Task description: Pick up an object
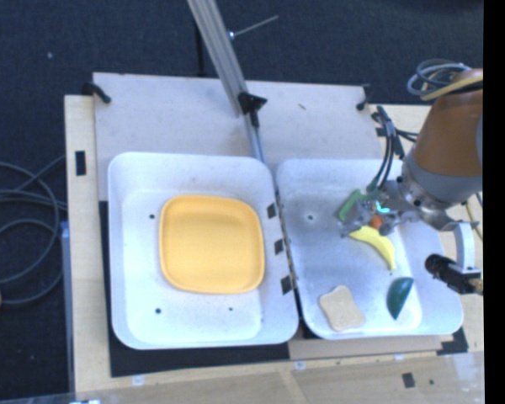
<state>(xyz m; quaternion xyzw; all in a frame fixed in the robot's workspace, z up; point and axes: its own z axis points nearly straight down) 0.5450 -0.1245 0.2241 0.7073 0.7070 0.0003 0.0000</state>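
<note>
White plastic forms both shallow bins, set side by side on a pale bench with their inner rims touching along the middle. The left bin carries a yellow square plate lying flat near its centre, with bare white floor all round it up to the raised rim. The right bin has its open floor mostly on the left and centre; its things crowd the right half and the near edge.

The gripper reaches in from the right under the arm's orange band and grey wrist, low over the upper right part of the right bin. Whether it is open or closed cannot be told at this slant, nor whether it has hold of anything.

A yellow banana lies on the bin floor just below and right of the gripper, its upper end right by the tool. A green object sits just left of the gripper, touching or nearly so. A tan slice of bread lies flat by the near rim, well apart from the tool. A dark teal object rests beside the bread, towards the right rim. A metal rail slants from the top down to the seam between the bins.
</note>
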